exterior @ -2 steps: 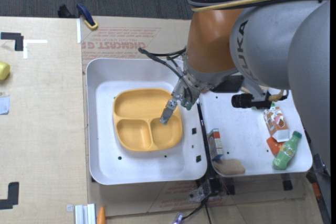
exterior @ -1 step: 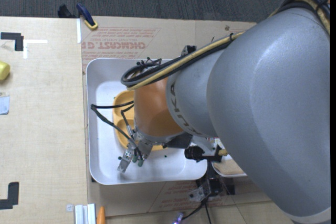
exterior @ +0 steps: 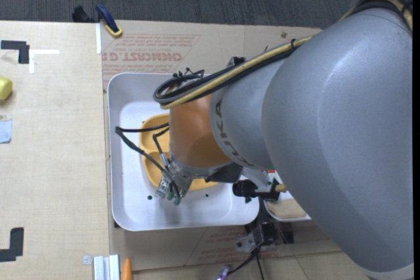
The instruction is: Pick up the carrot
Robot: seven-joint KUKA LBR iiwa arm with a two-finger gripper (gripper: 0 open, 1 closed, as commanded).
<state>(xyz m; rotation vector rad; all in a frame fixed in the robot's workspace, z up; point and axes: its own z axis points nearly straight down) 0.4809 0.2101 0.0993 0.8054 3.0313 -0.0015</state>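
White bins: one in clear sight (exterior: 125,206)
Yellow dishes: one (exterior: 152,167)
Grey arms: one (exterior: 315,115)
Blue clamps: one (exterior: 108,21)

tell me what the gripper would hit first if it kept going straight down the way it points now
Probably the white floor of the bin: the gripper points down beside a yellow-orange object that the arm partly hides. Depth is hard to judge from this slanted view.

Glossy white plastic bin (exterior: 125,206); smooth
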